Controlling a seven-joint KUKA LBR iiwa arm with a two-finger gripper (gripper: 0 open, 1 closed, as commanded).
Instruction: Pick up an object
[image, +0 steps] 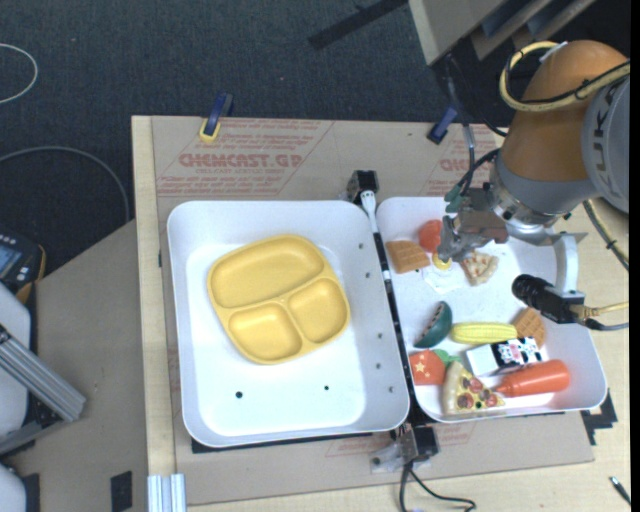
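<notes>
My gripper is lowered into the back of the right bin, hanging from the grey and orange arm. Close around it lie a red tomato-like toy, a brown bread slice, a small yellow piece right at its tip, and a tan waffle-like piece. I see nothing clearly held. Farther forward lie a watermelon slice, a corn cob, a cow-patterned carton, an orange-red carrot-like toy, a pizza slice and a red piece.
The left bin holds a yellow divided plate. A black part with a cable juts over the right bin's right side, next to a brown cookie. Clamps sit at the bench's back edge.
</notes>
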